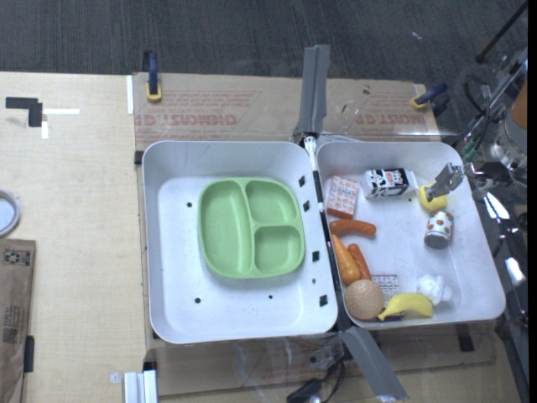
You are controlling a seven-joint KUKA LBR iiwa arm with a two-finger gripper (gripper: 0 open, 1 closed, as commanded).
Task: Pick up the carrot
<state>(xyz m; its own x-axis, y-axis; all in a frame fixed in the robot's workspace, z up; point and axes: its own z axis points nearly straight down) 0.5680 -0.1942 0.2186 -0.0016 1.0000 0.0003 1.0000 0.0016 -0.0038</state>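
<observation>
The long orange carrot (pixel 345 259) lies in the right white bin (pixel 470 309), beside a round tan ball (pixel 363 298). The end effector (pixel 447 179) sits at the bin's far right; its state I cannot tell.

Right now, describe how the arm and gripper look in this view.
At the view's right edge the arm shows a hint of orange above silvery-grey metal parts, with thin dark cables running alongside. The gripper is small, metallic grey and slender, reaching over the right bin. No markings are legible on either.
</observation>
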